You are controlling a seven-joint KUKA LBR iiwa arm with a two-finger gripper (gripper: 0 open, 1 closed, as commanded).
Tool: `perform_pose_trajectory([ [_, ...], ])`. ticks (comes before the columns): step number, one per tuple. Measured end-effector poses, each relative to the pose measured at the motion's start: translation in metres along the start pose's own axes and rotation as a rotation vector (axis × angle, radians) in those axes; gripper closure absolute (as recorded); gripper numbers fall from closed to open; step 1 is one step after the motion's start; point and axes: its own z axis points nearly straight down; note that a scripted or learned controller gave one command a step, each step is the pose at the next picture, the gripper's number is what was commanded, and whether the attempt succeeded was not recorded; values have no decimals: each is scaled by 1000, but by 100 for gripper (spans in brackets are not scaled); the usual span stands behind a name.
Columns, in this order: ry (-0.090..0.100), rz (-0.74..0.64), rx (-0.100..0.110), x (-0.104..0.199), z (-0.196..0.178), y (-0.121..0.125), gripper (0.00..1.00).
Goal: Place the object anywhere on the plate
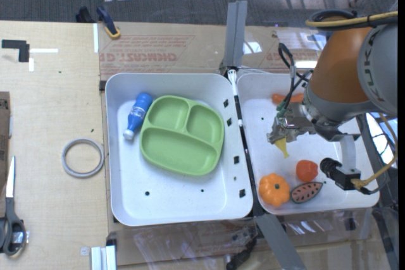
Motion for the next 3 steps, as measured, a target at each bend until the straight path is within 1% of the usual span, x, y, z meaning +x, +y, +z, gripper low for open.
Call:
perform_pose_trajectory([
  [1, -2, -3, 2, 95, -78, 40, 100],
  [2, -2, -2, 4, 189, -25, 29, 100],
  [3, -2, -2, 4, 188, -26, 29, 0],
])
